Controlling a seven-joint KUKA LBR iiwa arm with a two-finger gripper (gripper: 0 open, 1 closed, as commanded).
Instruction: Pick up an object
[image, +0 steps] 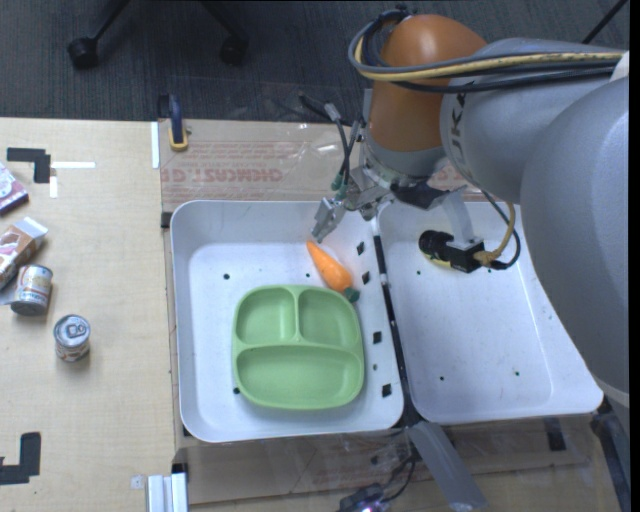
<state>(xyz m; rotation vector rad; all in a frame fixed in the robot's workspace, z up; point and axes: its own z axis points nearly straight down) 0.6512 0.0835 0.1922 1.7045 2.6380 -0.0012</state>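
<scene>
Overhead, pale wood bench (90, 400), two white bins (190, 330), dark carpet (250, 50), hand (335, 215) spread wide above carrot (330, 266).

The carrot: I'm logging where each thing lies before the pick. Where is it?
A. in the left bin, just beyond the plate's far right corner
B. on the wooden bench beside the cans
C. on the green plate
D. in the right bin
A: the carrot lies on the left bin's white floor, just off the green plate, below the gripper.
</scene>
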